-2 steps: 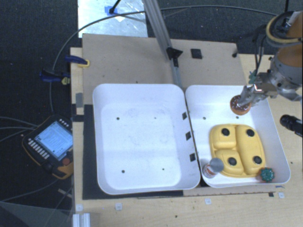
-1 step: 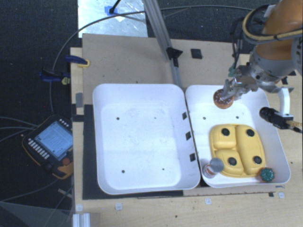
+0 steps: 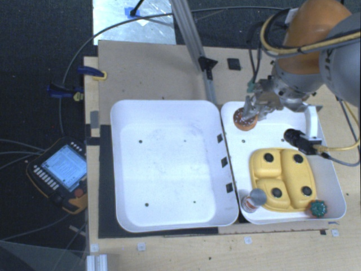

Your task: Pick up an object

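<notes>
My gripper point(image 3: 250, 110) hangs over the far left corner of the right bin point(image 3: 338, 189). A small round brown object point(image 3: 244, 120) with a speckled top lies right under its tip, touching or nearly touching it. Whether that object is gripped cannot be made out from above. In the near half of the same bin lies a large yellow moulded piece point(image 3: 282, 180) with dark holes. A small grey-capped item point(image 3: 254, 200) rests at its near left, and a green-blue ball point(image 3: 318, 209) sits in the near right corner.
The left bin point(image 3: 121, 168) adjoins the right one, joined by black clips point(image 3: 224, 161). A metal pole point(image 3: 189, 24) slants in from the back. A black connector with yellow cable point(image 3: 299, 140) hangs from the arm over the right bin. A handheld pendant point(image 3: 61, 171) lies at the far left.
</notes>
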